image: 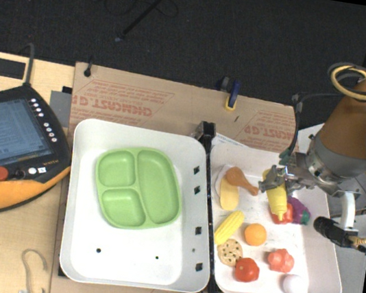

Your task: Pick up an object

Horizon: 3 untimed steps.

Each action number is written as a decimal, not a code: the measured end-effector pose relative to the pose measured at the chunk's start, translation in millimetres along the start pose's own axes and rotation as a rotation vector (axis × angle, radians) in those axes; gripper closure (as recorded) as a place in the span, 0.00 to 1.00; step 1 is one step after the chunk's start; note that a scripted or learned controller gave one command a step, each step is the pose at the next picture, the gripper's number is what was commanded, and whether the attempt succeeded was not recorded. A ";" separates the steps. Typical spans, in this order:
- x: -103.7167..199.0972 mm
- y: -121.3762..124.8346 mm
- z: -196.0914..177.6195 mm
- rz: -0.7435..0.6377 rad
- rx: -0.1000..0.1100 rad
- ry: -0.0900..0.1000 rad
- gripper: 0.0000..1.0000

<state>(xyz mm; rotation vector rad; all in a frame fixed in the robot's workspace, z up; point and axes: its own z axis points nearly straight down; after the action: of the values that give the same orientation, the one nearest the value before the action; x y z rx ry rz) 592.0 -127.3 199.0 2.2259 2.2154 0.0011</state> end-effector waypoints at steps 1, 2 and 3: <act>-2.0 0.2 -30.4 -0.003 0.000 0.000 1.00; 54.9 -0.5 -19.6 -0.008 0.005 0.002 1.00; 93.6 -0.2 -36.8 -0.006 0.003 0.001 1.00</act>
<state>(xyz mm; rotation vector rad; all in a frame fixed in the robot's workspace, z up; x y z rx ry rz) 592.2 -33.7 235.8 2.2211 2.2247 -0.0008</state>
